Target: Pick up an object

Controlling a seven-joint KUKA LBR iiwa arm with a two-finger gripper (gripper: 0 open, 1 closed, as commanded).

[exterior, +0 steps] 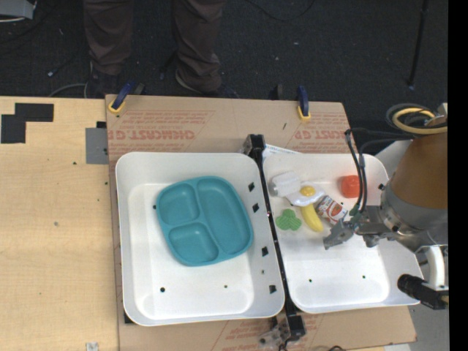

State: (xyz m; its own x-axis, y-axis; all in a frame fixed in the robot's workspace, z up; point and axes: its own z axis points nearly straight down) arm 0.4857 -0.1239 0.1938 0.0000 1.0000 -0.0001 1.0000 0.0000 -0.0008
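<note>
My gripper (335, 238) hangs over the right bin (344, 291), just right of and below the pile of small objects. Its dark fingers point left toward a yellow banana-shaped toy (312, 218) and a small red-and-white packet (334, 208). A green leafy toy (288, 221) lies left of the banana. A white piece with a yellow centre (298, 190) sits above them, and an orange-red block (350, 186) rests near the bin's far right. I see nothing between the fingers.
The left bin (146, 291) holds a teal divided plate (202, 220). A black divider (268, 225) runs between the bins. A person's legs (153, 28) stand behind the bench. The arm's grey and orange body (420, 189) covers the right bin's right edge.
</note>
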